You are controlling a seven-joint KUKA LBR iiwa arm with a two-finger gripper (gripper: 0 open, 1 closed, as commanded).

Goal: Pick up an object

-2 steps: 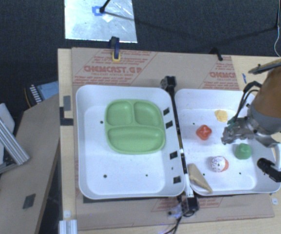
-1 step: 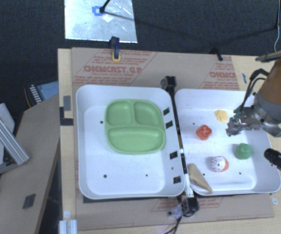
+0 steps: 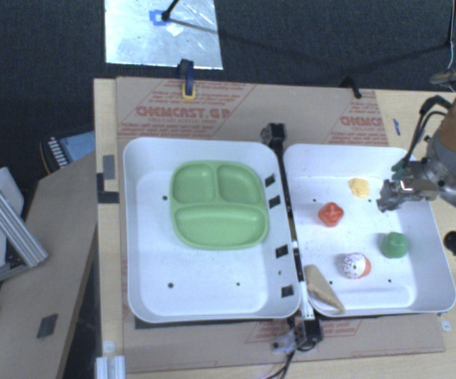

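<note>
Jaws point(image 3: 392, 196): hover over the right shallow white bin point(image 3: 425, 294); grip state cannot be told.
Nearest item: small yellow lumpy object point(image 3: 359, 186), just beside, to their left.
Other candidates: red rounded object point(image 3: 330, 214); green rounded object point(image 3: 395, 245); white-and-orange ball point(image 3: 355, 266); tan wedge point(image 3: 322, 288) at the bin's edge.
Left bin: green plastic divided plate point(image 3: 218, 204).
Recommendation: centre above one isolated object, descend vertically, then clench.

robotics lab, aluminium framing point(image 3: 6, 219), taped-down bins point(image 3: 141, 290), cabling point(image 3: 291, 346)
</note>
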